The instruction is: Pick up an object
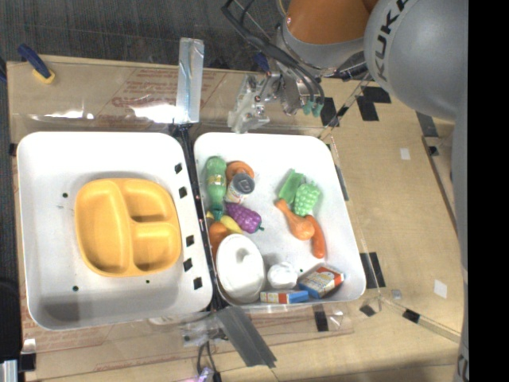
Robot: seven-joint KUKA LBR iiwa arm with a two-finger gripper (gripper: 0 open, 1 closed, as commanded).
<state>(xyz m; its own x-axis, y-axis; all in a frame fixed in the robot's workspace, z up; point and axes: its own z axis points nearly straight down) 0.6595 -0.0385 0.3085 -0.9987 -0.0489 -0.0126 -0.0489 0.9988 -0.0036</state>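
Note:
My gripper [253,106] hangs over the far rim of the right bin [342,213], open, with nothing between its fingers. Below it the bin holds several toys: a green bottle [215,177], an orange piece with a dark cap [239,175], a purple grape bunch [245,217], a green block [289,185], a bumpy green piece [307,199], an orange drumstick [297,223] and an orange carrot [319,243]. A white cup [240,267], a small white round piece [281,275] and a red carton [322,281] lie along the near side.
The left bin [40,213] holds a yellow divided tray [127,225]. A silver tape strip [190,78] stands behind the seam between the bins. The orange-banded arm [334,6] fills the upper right. A blue clip [36,64] sits at the far left corner.

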